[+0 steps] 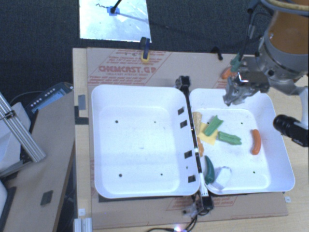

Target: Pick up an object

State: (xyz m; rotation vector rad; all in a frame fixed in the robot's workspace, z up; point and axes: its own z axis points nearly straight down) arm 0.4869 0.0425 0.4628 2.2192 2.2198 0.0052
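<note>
Fingers (235, 96) of the gripper hang over the far left corner of the right bin (280, 175), just inside its far rim. They point down as a dark, blurred cluster, and I cannot tell how far apart they stand or whether anything sits between them. Nothing can be made out in their grip. Above them the grey wrist rises to the right, with the orange band (289, 18) at the top right of the view.

Objects in the bin all lie nearer than the fingers and apart from them. Closest is a green piece (213, 125), tilted, a little nearer and left of the fingers. Just beside it to the left lies a tan strip (197, 120) along the bin's left wall, and touching its near end is a yellow block (208, 138). To the right of the yellow block rests a second green piece (229, 138), lying roughly crosswise. Further right, well apart from the fingers, an orange sausage-shaped item (255, 141) lies lengthwise near the right wall. In the near left corner sit a dark green curved object (209, 169) and, touching it, a white and grey object (222, 176).

The left bin (140, 100) sits side by side with the right one on the bench (126, 67), joined by a dark strip of clips (189, 129).
</note>
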